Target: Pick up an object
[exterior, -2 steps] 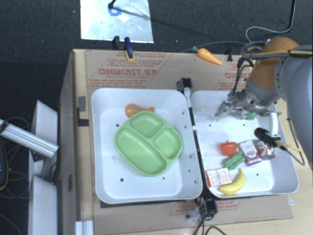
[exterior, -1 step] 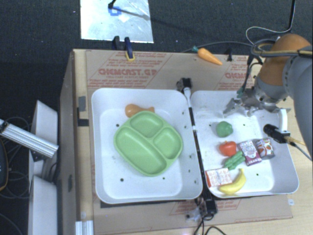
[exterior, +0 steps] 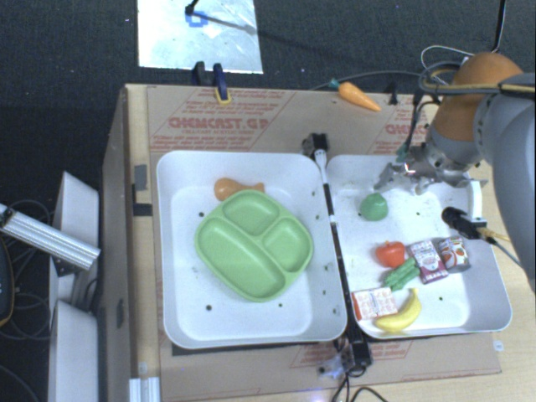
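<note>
We figured the banana (exterior: 399, 312) and red tomato (exterior: 389, 253) up front sat too crowded, so we'd drop straight onto the green ball (exterior: 373, 207). The claw (exterior: 408, 177) hovered just behind it, spread open, empty.

Two bins sat side by side on the bench (exterior: 209, 111). Left bin (exterior: 180, 224) held a divided plate (exterior: 254, 244) near its centre, with a drumstick-shaped toy (exterior: 228, 188) just behind it, partly tucked under the plate's rear edge. Right bin (exterior: 486, 296) held a ball (exterior: 373, 207) toward the rear left, a tomato (exterior: 389, 253) in front of it, a carton (exterior: 437, 258) right of the tomato, and a banana (exterior: 400, 313) at the front beside a small packet (exterior: 366, 302). A carrot (exterior: 359, 95) lay on the bench behind the right bin.
</note>
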{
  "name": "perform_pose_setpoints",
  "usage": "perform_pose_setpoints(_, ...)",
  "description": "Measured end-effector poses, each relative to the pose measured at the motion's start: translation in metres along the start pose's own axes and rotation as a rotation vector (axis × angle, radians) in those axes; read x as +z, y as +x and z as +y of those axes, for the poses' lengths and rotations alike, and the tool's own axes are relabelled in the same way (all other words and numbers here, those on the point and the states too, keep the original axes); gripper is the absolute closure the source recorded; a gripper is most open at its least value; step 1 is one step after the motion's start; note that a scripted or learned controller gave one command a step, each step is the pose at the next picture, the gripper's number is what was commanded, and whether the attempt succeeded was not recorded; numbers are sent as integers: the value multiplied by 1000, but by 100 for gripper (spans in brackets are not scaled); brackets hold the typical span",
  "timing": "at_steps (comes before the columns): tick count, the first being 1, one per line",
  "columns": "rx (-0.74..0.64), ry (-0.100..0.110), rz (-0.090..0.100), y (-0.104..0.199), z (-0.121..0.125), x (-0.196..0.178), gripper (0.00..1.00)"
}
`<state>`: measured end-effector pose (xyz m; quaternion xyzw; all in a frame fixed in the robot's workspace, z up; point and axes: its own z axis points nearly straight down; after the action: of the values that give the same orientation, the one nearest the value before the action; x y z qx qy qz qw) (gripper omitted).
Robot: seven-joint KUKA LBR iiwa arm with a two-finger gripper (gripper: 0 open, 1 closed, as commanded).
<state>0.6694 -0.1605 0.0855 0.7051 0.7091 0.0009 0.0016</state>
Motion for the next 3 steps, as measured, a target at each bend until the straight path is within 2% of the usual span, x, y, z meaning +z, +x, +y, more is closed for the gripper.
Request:
perform_pose_setpoints(1,-3,-3,-2,0,1,-12,100)
perform_pose_setpoints(2,-4,-3,-2,0,1,-11,0)
perform_pose_setpoints(3,0,1,0,7,0,0,0)
